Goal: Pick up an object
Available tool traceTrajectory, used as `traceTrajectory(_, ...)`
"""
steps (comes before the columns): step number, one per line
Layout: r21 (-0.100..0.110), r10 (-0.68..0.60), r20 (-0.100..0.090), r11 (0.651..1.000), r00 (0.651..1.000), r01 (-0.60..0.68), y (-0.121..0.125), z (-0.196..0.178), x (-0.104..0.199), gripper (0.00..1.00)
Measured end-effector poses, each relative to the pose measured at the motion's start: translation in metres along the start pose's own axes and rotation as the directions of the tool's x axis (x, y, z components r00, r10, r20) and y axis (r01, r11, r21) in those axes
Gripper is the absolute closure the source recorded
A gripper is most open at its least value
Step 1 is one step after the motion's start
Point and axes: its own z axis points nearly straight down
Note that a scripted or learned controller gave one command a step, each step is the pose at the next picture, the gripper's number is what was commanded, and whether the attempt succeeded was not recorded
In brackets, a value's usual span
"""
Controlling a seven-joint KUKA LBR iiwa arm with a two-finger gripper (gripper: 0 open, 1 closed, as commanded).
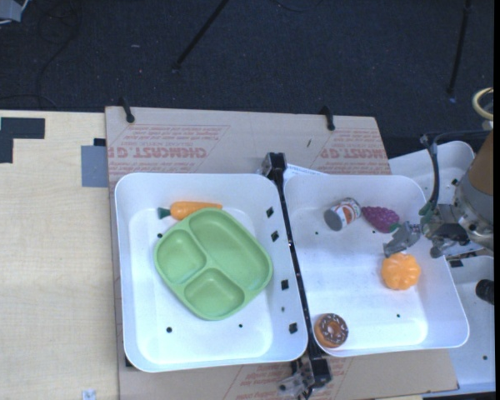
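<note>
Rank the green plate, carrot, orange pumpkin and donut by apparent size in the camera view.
1. green plate, by far
2. carrot, long but thin
3. pumpkin and donut: too alike to rank

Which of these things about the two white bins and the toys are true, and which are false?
1. The green divided plastic plate lies in the left white bin. True.
2. The orange toy carrot lies in the right white bin. False: it lies in the left bin, along the plate's upper edge.
3. The round orange toy pumpkin sits in the right bin. True.
4. The chocolate-frosted toy doughnut rests on the green plate. False: it sits at the right bin's near left corner.
5. The purple toy grape bunch lies beside the small grey and orange can. True.
6. The gripper hangs over the left bin. False: it is over the right bin, just above the pumpkin.
</note>
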Motion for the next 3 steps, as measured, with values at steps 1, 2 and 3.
traceTrajectory(1, -0.013, -0.003, 0.003, 1.000, 1.000, 0.003, 0.003, -0.007, 0.000, 0.00)
traceTrajectory(2, -0.008, -0.003, 0.001, 1.000, 1.000, 0.003, 0.005, 0.037, -0.001, 0.00)
traceTrajectory(3, -0.008, -0.002, 0.001, 1.000, 1.000, 0.002, 0.009, 0.081, 0.000, 0.00)
